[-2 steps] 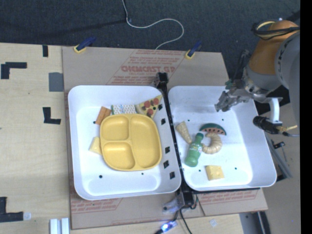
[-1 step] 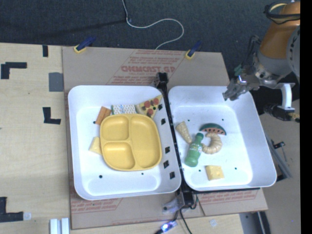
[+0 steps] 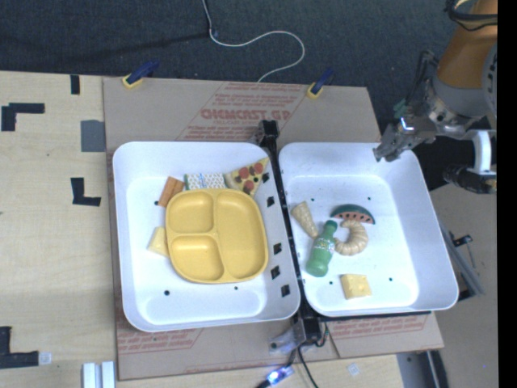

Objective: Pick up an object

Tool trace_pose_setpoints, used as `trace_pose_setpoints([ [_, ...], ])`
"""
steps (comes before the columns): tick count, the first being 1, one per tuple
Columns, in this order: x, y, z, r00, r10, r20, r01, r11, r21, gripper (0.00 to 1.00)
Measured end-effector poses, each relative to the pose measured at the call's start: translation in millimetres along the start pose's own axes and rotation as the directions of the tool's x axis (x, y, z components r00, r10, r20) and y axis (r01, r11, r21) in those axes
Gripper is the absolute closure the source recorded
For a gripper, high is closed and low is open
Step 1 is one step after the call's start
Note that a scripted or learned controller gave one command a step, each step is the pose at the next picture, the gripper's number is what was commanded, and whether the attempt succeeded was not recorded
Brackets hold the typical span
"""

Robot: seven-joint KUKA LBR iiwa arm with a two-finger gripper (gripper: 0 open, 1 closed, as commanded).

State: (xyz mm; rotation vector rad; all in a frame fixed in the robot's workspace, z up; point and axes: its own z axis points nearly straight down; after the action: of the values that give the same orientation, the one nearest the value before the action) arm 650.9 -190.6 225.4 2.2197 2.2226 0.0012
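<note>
The right bin (image 3: 404,186) holds a green bottle (image 3: 321,250) lying on its side, a tan croissant-like piece (image 3: 354,238), a watermelon slice (image 3: 353,214), a beige cone-shaped piece (image 3: 304,217) and a yellow cheese cube (image 3: 355,285). My gripper (image 3: 390,149) hangs over the far right corner of that bin, away from all of these things. Nothing shows between its fingers.
The left bin (image 3: 133,241) holds a yellow divided plate (image 3: 216,234), with a pizza slice (image 3: 250,175), an orange piece (image 3: 170,191) and a yellow wedge (image 3: 157,241) around it. A white cable (image 3: 258,39) lies on the dark floor beyond the bench.
</note>
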Motion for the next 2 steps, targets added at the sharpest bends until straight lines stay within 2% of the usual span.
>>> trace_pose_setpoints([
  [1, 50.5, -5.9, 1.9, 1.0, -0.004, -0.001, 0.004, 1.0, 0.003, 1.0],
  [2, 110.0, -28.0, 6.7, 1.0, -0.005, -0.001, 0.005, 1.0, 0.004, 1.0],
])
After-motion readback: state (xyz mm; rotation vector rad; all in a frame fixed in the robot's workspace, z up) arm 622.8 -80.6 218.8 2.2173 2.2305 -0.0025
